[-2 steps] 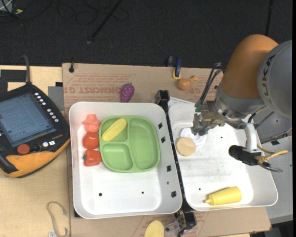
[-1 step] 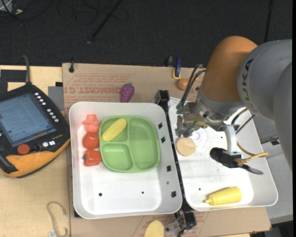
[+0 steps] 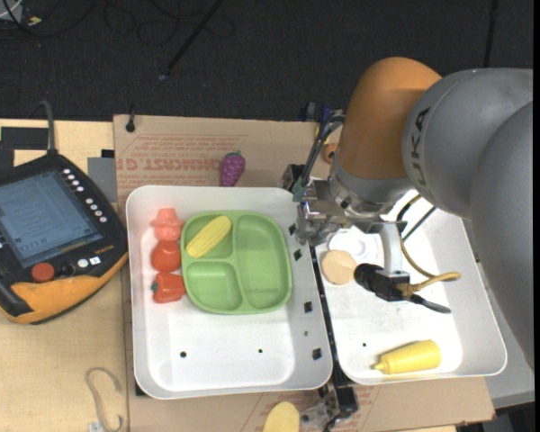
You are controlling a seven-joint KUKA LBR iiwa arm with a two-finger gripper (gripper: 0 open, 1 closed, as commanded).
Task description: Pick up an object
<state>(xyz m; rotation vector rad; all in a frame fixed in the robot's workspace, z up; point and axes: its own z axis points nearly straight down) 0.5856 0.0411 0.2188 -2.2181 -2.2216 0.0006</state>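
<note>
Objects in two white bins on cardboard-covered bench, dark backdrop.

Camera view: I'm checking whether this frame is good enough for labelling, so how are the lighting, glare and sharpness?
Camera view: lighting is even and soft; the left bin and right bin are bright white but keep their edges; the background behind the bench is nearly black; the arm looms large near the lens and looks slightly soft; the green plate and yellow bottle are sharp enough to label.
</note>
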